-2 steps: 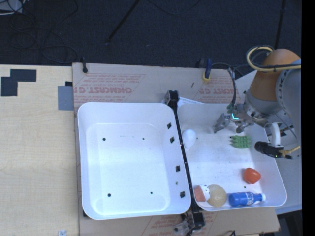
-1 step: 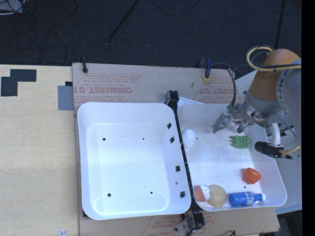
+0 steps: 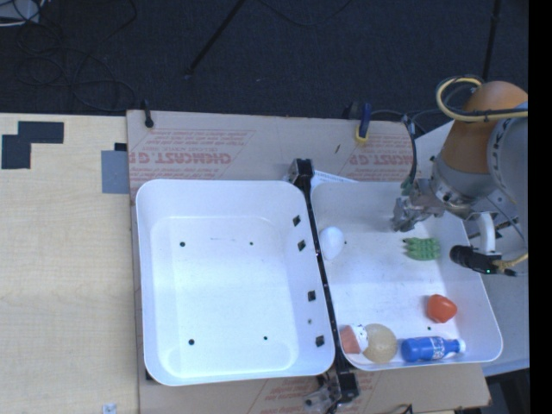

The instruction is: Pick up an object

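The green object (image 3: 422, 248) was taken as the likeliest thing to be picked, since it lay nearest the gripper (image 3: 407, 217): just below it in the camera view and a little toward the arm's side, apart from the fingertips and not between them. It rested on the floor of the right bin (image 3: 379, 270), with its longer side running roughly across the view (its exact shape was too small to be made out). Whether the gripper was spread or pressed together could not be told, and nothing was seen held in it.

The other candidates were placed farther off. A white ball (image 3: 331, 240) was seen to the far side of the gripper from the arm, close against the divider between the bins. A red object (image 3: 441, 308) lay well below the gripper, and along the near wall, farther still, a blue bottle (image 3: 432, 348) lay on its side, with a round tan and white piece (image 3: 373, 342) beside it.

It was judged that a short shift toward the green object, followed by a descent, would be called for.
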### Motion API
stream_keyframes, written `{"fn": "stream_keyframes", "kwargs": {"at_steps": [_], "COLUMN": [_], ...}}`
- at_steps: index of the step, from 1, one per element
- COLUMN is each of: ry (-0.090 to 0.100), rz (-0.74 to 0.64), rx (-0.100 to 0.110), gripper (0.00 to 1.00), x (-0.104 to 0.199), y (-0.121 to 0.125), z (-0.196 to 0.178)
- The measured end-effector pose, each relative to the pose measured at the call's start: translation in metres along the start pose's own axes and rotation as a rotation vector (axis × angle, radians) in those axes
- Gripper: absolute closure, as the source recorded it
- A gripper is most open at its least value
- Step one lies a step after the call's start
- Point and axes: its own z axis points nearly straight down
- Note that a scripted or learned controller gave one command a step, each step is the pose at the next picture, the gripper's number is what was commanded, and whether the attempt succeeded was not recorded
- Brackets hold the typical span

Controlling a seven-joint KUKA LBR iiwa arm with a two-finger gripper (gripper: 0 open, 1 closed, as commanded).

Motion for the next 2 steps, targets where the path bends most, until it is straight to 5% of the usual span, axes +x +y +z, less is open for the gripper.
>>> {"fn": "stream_keyframes", "kwargs": {"at_steps": [1, 2], "ry": [-0.001, 0.002], "rz": [0.001, 0.0], "rx": [-0.004, 0.003], "gripper": [1.0, 1.0], "x": [-0.023, -0.021], "y": [-0.011, -0.035], "z": [-0.044, -0.029]}}
